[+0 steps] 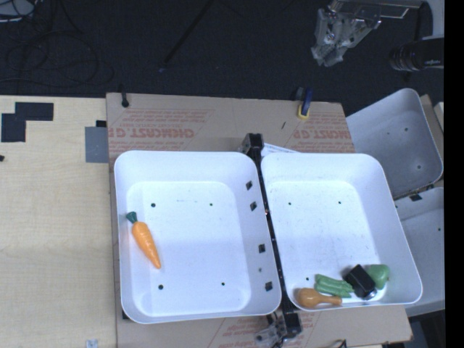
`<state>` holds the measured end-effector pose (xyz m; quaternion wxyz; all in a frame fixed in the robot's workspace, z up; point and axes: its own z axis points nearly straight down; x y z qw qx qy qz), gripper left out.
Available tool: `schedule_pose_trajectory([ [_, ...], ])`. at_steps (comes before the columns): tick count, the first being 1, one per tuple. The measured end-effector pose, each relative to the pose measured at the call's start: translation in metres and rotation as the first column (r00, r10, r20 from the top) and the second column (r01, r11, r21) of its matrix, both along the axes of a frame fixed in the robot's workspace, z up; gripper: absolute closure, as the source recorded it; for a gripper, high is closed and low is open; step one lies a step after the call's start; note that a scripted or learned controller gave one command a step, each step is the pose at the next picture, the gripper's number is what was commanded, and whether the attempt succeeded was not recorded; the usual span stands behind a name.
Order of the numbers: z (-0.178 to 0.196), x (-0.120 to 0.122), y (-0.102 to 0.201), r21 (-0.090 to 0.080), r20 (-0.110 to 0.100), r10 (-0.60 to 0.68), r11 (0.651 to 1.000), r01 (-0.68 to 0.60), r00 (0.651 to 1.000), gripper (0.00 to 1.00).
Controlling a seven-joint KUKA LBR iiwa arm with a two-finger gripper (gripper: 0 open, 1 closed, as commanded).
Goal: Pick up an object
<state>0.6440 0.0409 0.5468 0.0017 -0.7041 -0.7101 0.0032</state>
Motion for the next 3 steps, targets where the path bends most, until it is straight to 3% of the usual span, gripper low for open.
schedule_pose_trajectory([
  [1,-0.139,-0.001,0.029,0.001,-0.01,-0.006,1.0,0.006,1.0,1.0],
  [2,-0.225,-0.011,-0.02,0.0,-0.004,-0.013,1.0,0.013,1.0,1.0],
  [3,-0.195,0.0,0.052,0.003,0.007,-0.004,1.0,0.004,1.0,1.0],
])
